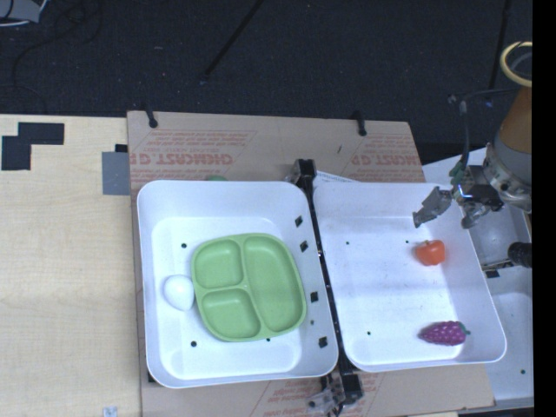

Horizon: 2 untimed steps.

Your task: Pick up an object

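Open tool [452,207] holding nothing, above right bin [382,354] far edge; orange fruit [429,252] just beside, purple grapes [444,333] near corner. Left bin [165,354]: green plate [248,287], white egg [179,292] touching.

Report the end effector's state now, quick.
End effector: open, holding nothing, above the right shallow white bin, up and right of the small orange-red toy fruit.

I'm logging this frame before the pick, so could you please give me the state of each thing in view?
hand: open, above the right bin's far edge, holding nothing
orange toy: loose in right bin
purple grapes: loose in right bin
green plate: flat in left bin
white egg: touching plate's left rim
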Tool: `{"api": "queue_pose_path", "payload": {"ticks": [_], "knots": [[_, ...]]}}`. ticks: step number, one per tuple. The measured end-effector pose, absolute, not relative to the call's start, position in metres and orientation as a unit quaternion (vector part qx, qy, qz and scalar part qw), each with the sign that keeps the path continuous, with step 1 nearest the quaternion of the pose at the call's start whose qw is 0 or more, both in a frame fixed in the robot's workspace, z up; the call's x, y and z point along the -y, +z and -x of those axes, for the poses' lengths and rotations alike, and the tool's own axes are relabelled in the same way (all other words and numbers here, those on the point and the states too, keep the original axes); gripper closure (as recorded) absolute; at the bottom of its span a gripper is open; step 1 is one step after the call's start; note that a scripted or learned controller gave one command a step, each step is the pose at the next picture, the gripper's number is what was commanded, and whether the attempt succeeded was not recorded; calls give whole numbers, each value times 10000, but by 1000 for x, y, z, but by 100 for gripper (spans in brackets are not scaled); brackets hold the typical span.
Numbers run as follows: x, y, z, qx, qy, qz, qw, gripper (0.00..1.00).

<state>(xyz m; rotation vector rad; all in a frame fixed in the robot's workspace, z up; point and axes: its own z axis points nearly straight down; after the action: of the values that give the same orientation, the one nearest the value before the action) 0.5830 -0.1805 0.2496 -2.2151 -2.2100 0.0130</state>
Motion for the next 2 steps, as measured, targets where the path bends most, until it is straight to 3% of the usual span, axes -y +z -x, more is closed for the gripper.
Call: {"api": "queue_pose_path", "payload": {"ticks": [1, 2], "knots": [[180, 257, -585, 7072, 6, 7071, 13, 0], [181, 196, -591, 7072, 17, 7070, 28, 0]]}}
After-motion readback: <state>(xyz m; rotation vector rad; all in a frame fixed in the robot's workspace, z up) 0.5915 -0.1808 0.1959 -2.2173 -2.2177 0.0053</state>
